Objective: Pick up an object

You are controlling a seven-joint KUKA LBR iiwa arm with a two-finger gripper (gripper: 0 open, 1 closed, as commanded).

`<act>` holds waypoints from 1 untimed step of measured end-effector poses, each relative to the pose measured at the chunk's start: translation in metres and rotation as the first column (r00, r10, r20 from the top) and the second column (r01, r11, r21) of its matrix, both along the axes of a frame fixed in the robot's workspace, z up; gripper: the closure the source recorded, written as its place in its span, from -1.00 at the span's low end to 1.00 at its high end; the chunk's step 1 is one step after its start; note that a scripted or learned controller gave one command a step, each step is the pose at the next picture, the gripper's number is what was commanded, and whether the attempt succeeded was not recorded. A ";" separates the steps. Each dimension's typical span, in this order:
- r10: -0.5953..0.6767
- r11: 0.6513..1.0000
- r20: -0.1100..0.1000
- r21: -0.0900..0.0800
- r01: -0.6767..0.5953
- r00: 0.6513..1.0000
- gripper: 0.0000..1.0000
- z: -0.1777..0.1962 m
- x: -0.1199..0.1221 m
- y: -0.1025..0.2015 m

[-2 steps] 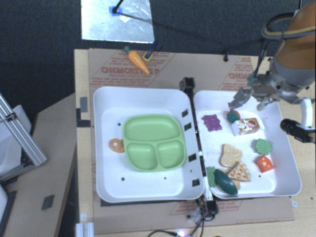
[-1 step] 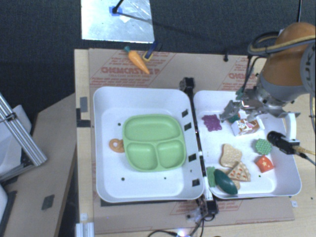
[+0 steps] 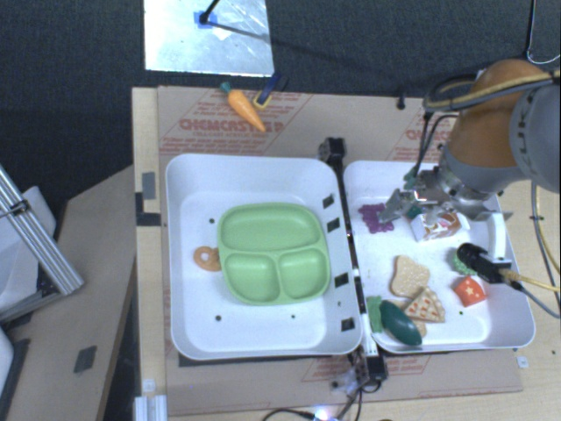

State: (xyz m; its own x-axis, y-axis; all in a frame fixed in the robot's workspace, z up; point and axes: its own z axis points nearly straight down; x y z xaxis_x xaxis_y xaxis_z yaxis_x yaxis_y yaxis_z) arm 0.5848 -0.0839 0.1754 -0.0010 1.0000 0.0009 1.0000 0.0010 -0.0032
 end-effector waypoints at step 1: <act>0.000 1.000 0.001 -0.001 0.000 1.000 -1.00 -0.048 0.007 -0.007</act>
State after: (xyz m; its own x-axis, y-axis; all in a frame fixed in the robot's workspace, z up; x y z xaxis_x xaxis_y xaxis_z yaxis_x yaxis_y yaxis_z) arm 0.5917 -0.0905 0.1270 -0.0007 1.0000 0.0004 1.0000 0.0007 -0.0022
